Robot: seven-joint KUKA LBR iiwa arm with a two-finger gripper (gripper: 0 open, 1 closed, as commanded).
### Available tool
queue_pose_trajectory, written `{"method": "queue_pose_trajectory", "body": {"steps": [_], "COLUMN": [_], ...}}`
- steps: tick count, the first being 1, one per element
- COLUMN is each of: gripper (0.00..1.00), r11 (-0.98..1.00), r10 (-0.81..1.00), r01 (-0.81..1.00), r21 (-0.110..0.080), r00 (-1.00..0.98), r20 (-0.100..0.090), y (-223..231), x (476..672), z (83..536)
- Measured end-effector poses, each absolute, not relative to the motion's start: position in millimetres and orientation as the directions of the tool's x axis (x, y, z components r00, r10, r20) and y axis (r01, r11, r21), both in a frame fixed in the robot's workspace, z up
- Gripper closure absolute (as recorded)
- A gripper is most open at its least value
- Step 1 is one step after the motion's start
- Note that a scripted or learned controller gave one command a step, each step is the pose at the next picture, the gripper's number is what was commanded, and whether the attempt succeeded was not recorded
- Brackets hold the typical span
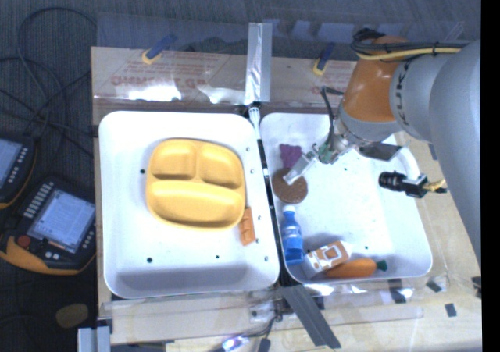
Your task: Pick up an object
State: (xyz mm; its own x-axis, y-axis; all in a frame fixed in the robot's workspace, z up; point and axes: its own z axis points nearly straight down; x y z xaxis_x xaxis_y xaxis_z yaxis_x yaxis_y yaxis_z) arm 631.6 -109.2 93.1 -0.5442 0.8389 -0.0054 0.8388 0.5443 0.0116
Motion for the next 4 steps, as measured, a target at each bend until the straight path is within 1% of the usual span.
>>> {"method": "queue_pose_trajectory", "body": {"steps": [1, 2, 3, 4], "gripper": [0.00, 0.00, 0.00, 0.00], "r11": [0.771, 0.892, 0.986, 0.972], "r10": [0.637, 0.451, 0.168, -0.235], "r01": [0.637, 0.451, 0.168, -0.235], "r21": [-0.001, 0.000, 0.001, 0.002], "r00": [-0.771, -0.892, -0.986, -0.972], "r20": [-0.002, -0.004, -0.011, -0.006], "y": [-160, -106, -151, -90], "x": [653.4, 647.0, 573.8, 631.6], "z": [183, 231, 89, 185]}}
